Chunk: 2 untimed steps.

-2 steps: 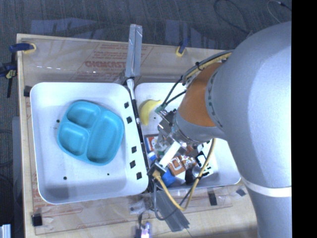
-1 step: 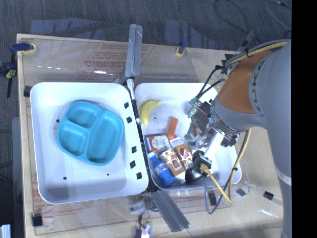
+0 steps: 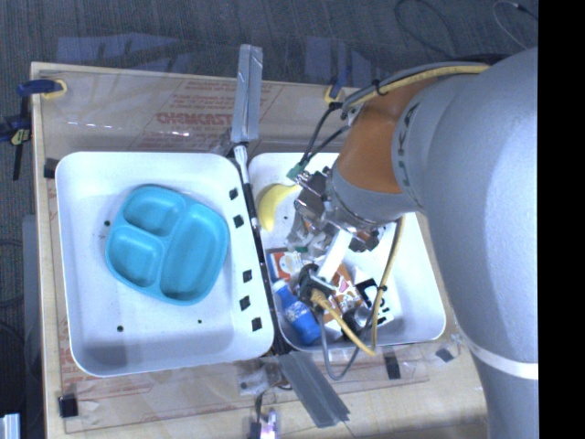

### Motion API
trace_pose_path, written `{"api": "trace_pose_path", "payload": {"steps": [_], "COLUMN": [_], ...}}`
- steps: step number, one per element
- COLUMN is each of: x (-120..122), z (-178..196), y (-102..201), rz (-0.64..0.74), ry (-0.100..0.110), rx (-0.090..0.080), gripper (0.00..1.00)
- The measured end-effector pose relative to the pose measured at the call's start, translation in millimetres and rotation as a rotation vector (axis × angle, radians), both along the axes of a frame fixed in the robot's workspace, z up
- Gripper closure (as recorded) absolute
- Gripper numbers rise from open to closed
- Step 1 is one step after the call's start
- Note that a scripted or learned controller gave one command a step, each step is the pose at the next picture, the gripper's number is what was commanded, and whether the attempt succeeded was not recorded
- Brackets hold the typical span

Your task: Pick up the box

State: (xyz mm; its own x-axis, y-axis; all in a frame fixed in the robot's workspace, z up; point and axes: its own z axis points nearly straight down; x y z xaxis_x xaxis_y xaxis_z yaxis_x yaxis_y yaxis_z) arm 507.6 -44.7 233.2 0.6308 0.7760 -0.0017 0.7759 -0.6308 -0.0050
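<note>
Jaws were low in the right bin [image 3: 416, 291], buried in the clutter under the wrist. Couldn't tell how wide they stood or whether anything was between them, as the wrist and cables blocked the view.

The box [image 3: 373, 298] looked like the white one with black print, lying flat at the near right of that bin, just right of the jaws. Hard to be sure, because an orange-and-white packet [image 3: 289, 263] sat just left of them and could pass for a carton too.

A blue can [image 3: 297, 316] lay near the bin's near-left corner, close to the packet. A yellow fruit [image 3: 271, 205] sat at the far left, against the divider.

My read for the grasp:
- centre over the box, not over the gap between box and packet
- line the jaws across the box's short side, since it lay flat
- go down to the bin floor before closing, otherwise they'd skid off the top face
- stay clear of the can so it doesn't roll in

The left bin [image 3: 91, 199] held just a blue divided plate [image 3: 169, 243], not relevant here. The desk [image 3: 137, 108] beyond needed no attention.
</note>
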Motion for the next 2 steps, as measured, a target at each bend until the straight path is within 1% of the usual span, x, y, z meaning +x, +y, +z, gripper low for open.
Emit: {"api": "trace_pose_path", "payload": {"steps": [1,2], "x": [-32,-31], "z": [-43,60], "y": [-7,-49], "rz": [-0.129,0.128], "ry": [0.002,-0.003], "rx": [-0.001,0.0], "gripper": [1.0,1.0]}}
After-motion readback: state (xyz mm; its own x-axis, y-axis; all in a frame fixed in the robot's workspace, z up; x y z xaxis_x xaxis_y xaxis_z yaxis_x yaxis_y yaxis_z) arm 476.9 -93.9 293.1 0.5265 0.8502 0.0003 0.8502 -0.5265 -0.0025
